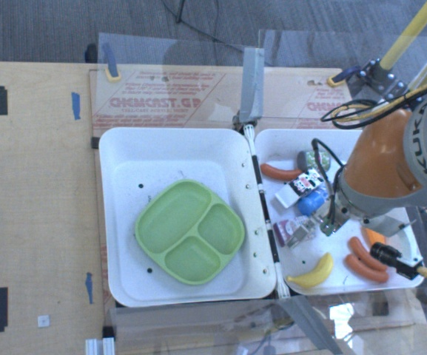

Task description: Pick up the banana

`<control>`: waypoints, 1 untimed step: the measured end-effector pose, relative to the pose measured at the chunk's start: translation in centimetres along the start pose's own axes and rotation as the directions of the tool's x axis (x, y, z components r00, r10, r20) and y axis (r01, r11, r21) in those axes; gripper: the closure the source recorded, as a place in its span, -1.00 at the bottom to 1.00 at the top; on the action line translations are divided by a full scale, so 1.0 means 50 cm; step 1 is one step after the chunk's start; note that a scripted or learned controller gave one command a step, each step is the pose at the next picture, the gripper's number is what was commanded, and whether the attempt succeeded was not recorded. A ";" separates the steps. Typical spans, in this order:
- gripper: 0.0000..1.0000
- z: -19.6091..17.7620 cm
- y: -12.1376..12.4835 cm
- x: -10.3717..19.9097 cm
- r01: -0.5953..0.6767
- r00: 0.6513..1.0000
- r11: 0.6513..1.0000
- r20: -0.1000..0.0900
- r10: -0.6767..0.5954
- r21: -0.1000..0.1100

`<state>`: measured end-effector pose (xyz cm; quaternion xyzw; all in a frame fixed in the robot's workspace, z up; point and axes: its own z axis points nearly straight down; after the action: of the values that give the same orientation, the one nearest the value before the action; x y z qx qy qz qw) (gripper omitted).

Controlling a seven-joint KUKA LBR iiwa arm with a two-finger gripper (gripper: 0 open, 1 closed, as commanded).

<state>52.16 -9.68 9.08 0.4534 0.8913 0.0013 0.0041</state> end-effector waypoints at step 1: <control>-1.00 -0.069 -0.045 0.026 -0.194 0.981 0.981 -0.003 0.194 0.005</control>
<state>49.53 -9.95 12.51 0.5379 0.8430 0.0003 0.0013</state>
